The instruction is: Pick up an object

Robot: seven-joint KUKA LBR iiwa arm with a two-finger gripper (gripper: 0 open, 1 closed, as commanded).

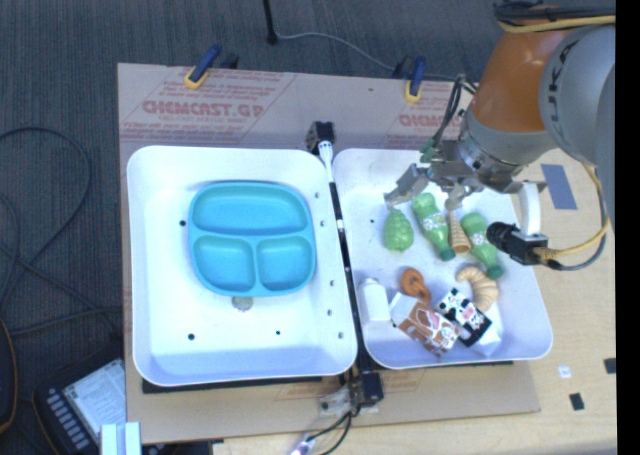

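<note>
My gripper (432,193) hangs over the back half of the right bin (375,165), its fingers (405,187) spread open with nothing between them. Just under and in front of it lie a green bottle (433,222) and a green bumpy fruit (399,232). Further front sit a ribbed cone (460,234), another green piece (480,244), a croissant (480,286), an orange pretzel-like piece (414,284), a white cup (374,300), and a brown patterned box (425,326) beside a black-and-white cow-print toy (466,314).
The left bin (160,343) holds a blue divided tray (252,238). A black-and-white marker (323,139) lies at the back of the ridge between the bins. Blue and yellow clamps (204,65) grip the cardboard's far edge.
</note>
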